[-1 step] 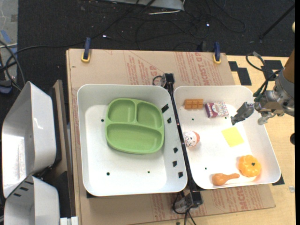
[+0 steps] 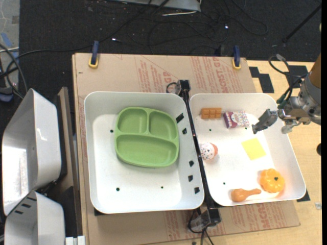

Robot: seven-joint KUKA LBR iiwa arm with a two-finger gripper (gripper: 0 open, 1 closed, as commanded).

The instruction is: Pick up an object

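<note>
We look down on two shallow white plastic bins; the right bin (image 2: 286, 152) holds a flat yellow square sponge (image 2: 254, 149), matte and lying level on the floor. It sits just below and slightly left of the robot's two-finger pincer (image 2: 273, 121), which hangs over the bin's upper right part, apart from the sponge and every other item. We can make out one dark finger (image 2: 264, 121) angled down-left and a pale one to its right; whether the pincer is wide or narrow we cannot tell, and nothing shows between its fingers. Left of the pincer lie a purple-and-white carton (image 2: 235, 119) and an orange wafer bar (image 2: 211, 114). Farther down-left rests a small white-and-red ball-like toy (image 2: 208, 151). Below the pincer sit an orange toy pumpkin (image 2: 271, 180) and an orange toy gourd (image 2: 244, 193). Well to the left, the left bin (image 2: 102, 188) holds a green divided plastic tray (image 2: 147, 137).
</note>
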